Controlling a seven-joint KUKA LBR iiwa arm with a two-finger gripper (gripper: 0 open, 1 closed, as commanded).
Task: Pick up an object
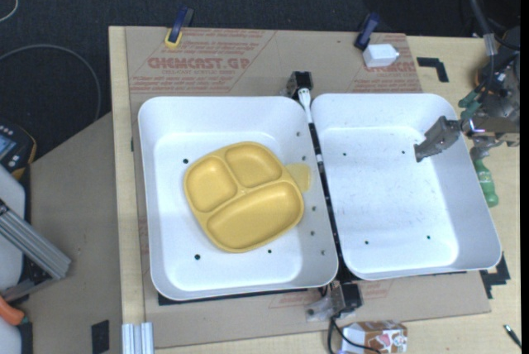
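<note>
Camera view, arm cut off at right edge, gripper (436, 139) over upper right of right bin (397, 253), can't tell its state, 2 white bins, 1 yellow divided plate (242, 195) lies in left bin (165, 137), nothing else in bins.

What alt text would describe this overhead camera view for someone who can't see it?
A yellow divided plate lies in the left white bin, seen from above. The robot's end effector hangs over the right white bin, reaching in from the right, apart from the plate.
</note>
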